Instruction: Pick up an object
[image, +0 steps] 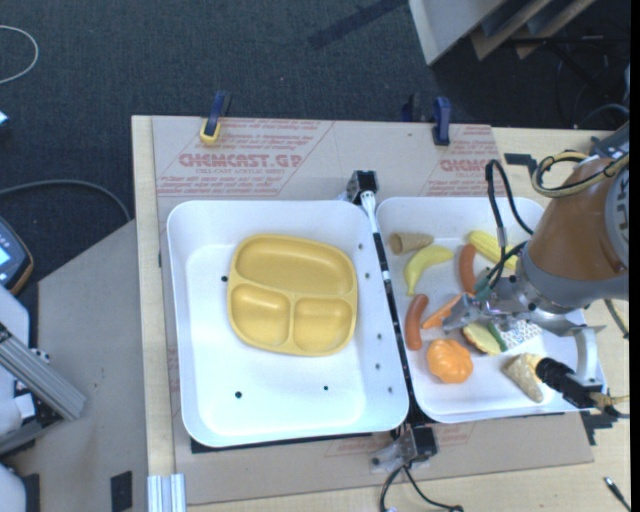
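Gripper (487, 318) fingers hidden among toys.

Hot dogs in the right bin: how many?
2. One hot dog lies near the bin's left wall, below the banana; the other sits upright-ish right of the banana. The arm may hide more.

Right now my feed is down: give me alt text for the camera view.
The arm's gripper is low in the right bin, among toy food: a banana, two sausages, an orange and a carrot. The left bin holds a yellow divided tray.
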